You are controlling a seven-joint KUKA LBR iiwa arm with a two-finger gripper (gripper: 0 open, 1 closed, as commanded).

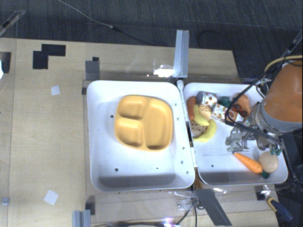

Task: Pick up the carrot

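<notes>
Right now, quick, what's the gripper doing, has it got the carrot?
Gripper: over the right bin, just above the carrot; open or closed cannot be told. The carrot lies on the bin floor, not held.

Two white bins (94, 174), one yellow tray (143, 122), one carrot (248, 162), one banana (206, 131).

Place: a robotics lab or test cell is showing here, not a home.
Bench: a pale wooden bench (42, 141) is carrying metal brackets (182, 53) and black markers (47, 56).
Bins: two shallow white bins (102, 174) are sitting side by side.
Floor: dark carpet (118, 8) is lying behind, with a cable (85, 15) trailing across it.
Props: toy food is lying in the right bin (213, 167).
</notes>
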